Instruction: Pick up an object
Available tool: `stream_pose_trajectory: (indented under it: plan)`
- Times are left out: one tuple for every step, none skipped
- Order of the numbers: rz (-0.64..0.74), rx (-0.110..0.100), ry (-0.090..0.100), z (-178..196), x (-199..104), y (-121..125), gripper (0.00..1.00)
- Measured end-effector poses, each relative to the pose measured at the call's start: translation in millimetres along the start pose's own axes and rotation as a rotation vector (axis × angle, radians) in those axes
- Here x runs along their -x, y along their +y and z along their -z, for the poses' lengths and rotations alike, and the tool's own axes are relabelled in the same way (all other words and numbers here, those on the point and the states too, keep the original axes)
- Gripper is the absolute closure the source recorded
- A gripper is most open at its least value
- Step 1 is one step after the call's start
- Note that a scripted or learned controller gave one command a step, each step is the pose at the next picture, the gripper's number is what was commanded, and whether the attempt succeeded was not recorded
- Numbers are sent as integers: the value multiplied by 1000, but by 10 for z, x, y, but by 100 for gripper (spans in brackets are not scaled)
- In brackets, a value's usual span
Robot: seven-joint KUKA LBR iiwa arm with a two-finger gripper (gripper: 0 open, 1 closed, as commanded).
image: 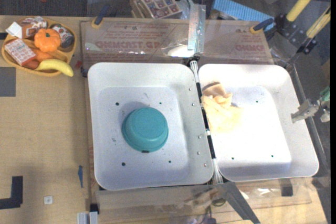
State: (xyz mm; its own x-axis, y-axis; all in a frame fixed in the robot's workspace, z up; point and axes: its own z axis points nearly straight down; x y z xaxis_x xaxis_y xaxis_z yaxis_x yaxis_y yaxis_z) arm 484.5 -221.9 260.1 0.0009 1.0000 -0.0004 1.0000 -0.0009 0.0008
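Desk (42,134): wooden top, two shallow white bins side by side, clutter of boxes behind.
Teal bowl (146,129): upside down, near the middle of the left bin (105,86), apart from its walls.
Cloth (220,110): pale yellow, crumpled, in the right bin (273,86), against its left wall.
Claw (311,110): at the right rim of the right bin, well apart from cloth and bowl; cannot tell how wide it stands, nothing seen in it.
Tray (10,55): far left corner, holding an orange pumpkin (47,40), a banana (55,66) and small packets.
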Motion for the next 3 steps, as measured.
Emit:
stream_pose_trajectory:
  plan:
    - [121, -1, 1, -1388, -459, -54, 0]
    - [61, 10, -1, -1714, -1195, 541, 0]
    - [127, 7, -3, -1716, -1276, 1017, 0]
